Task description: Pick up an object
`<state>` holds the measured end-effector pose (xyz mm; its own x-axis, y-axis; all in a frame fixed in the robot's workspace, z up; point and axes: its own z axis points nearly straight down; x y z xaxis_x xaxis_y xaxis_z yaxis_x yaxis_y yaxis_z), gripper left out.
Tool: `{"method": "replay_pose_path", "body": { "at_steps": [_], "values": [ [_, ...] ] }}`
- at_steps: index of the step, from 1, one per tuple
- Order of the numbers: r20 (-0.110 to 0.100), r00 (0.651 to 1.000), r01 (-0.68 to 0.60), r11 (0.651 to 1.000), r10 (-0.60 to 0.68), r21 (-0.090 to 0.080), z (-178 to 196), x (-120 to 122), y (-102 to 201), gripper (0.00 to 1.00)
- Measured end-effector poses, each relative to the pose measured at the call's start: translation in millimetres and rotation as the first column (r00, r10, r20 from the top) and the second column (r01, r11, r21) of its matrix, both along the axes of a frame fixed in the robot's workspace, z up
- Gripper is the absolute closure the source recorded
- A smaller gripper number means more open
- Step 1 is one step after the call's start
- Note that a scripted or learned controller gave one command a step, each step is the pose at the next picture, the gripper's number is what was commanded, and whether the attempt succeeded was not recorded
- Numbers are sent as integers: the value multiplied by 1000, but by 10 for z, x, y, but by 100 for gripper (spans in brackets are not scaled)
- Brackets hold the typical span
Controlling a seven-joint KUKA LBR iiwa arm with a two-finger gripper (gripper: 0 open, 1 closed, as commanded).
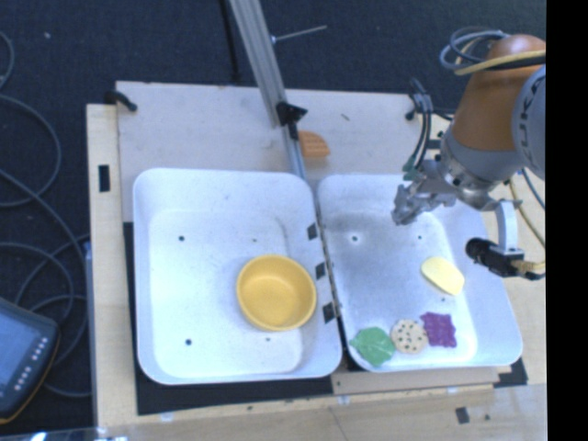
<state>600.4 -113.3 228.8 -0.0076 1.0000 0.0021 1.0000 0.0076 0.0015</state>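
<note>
Tool point(411, 206) over upper part of right bin point(367, 246), nothing seen between fingers; finger opening impossible to tell from this angle. Nearest candidate: yellow piece point(443, 275), lying at about 5 o'clock from tool, near but apart, long axis running roughly 10-to-4. Farther off at 6 o'clock, along bin's near edge: green piece point(372, 345), cookie point(408, 335), purple piece point(439, 330). Yellow bowl point(276, 292) in left bin point(184, 246), around 8 o'clock, well apart.

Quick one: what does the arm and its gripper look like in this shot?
Grey arm with a rounded orange band above the wrist. Loose cable loops run along its upper and left side. The gripper is a small grey metallic assembly, too blurred for detail.
</note>
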Motion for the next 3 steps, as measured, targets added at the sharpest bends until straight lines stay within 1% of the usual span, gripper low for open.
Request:
{"method": "replay_pose_path", "body": {
  "at_steps": [1,2,3],
  "values": [
    [1,1000,-1,1000,1,0,-19,219,570,100],
    [0,1000,0,1000,0,-1,-77,300,1127,100],
    [0,1000,2,1000,-2,-1,65,473,1635,100]
  ]
}}
